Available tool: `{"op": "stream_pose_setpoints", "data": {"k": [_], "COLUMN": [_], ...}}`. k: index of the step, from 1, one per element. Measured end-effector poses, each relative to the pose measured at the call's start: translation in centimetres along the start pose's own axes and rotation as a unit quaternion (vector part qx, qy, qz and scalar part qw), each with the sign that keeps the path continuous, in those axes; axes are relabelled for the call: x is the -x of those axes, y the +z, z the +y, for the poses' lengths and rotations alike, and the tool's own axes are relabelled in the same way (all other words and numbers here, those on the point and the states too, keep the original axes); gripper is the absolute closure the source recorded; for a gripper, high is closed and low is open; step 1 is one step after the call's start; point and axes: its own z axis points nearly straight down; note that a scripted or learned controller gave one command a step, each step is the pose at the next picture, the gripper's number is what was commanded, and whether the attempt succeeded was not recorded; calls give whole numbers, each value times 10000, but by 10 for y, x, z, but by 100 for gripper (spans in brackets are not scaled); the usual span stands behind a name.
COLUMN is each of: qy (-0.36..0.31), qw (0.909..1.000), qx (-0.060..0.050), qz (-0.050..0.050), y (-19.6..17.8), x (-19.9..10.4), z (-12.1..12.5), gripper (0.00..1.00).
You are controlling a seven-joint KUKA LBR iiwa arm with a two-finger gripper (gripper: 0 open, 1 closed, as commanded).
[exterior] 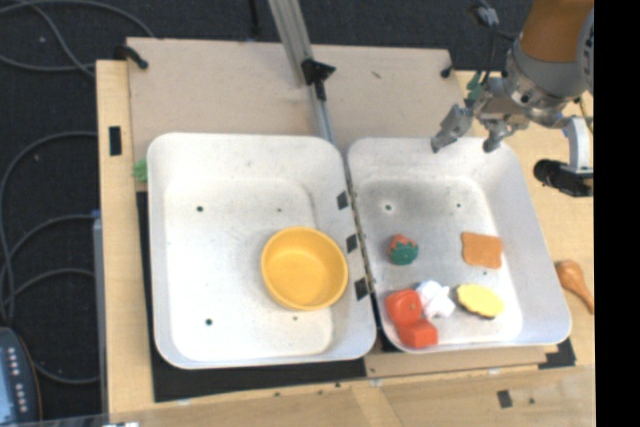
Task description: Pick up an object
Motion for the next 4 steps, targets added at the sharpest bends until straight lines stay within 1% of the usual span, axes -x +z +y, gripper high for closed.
{"op": "stream_pose_setpoints", "data": {"k": [1, 2, 3, 4], "qy": [-1, -5, 18, 19], "qw": [10000, 10000, 10000, 10000], "qx": [-2, -23, -32, -17], "qz": [-6, -10, -9, -13], "y": [0, 47, 110, 143], "x": [0, 3, 7, 9], "z": [0, 8, 5, 4], "gripper": [0, 0, 0, 0]}}
